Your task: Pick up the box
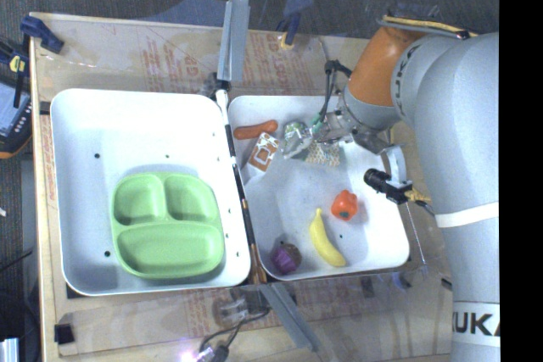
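Observation:
The box (264,153), small and orange-and-white, lies tilted in the right bin (386,254) near its left wall, just below a reddish sausage (255,130). My gripper (322,147) hangs low over the upper middle of that bin, to the right of the box and apart from it. Between the two lies a crumpled silvery-green packet (295,138), which touches or nearly touches the gripper's left side. The grey arm with its orange band (377,68) comes in from the right and hides the bin's upper right corner.
A banana (325,240), a red pepper (344,205) and a dark purple fruit (286,256) sit in the lower part of the right bin. The left bin (85,123) holds a green divided tray (168,225). A black fitting (383,181) juts out below the wrist.

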You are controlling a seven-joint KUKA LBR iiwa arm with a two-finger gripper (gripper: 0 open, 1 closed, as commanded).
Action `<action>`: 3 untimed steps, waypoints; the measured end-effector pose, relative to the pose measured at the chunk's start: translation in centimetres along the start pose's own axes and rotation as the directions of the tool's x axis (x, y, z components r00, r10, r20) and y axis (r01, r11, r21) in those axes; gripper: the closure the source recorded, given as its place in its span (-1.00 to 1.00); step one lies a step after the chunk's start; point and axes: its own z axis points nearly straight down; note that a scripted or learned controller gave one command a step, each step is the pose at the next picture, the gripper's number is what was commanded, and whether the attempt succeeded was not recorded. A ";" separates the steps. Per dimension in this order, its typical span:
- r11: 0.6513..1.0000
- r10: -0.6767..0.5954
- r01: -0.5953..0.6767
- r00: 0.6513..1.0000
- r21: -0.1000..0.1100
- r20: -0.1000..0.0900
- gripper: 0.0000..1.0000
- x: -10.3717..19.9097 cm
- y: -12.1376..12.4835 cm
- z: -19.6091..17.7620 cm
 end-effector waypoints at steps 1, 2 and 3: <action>0.998 -0.057 0.057 0.998 0.002 -0.003 -1.00 -0.5 3.0 0.1; 0.998 -0.062 0.062 0.998 -0.001 -0.002 1.00 -0.4 3.1 -1.1; 0.995 0.104 -0.104 0.995 0.007 -0.004 1.00 4.6 3.1 -7.1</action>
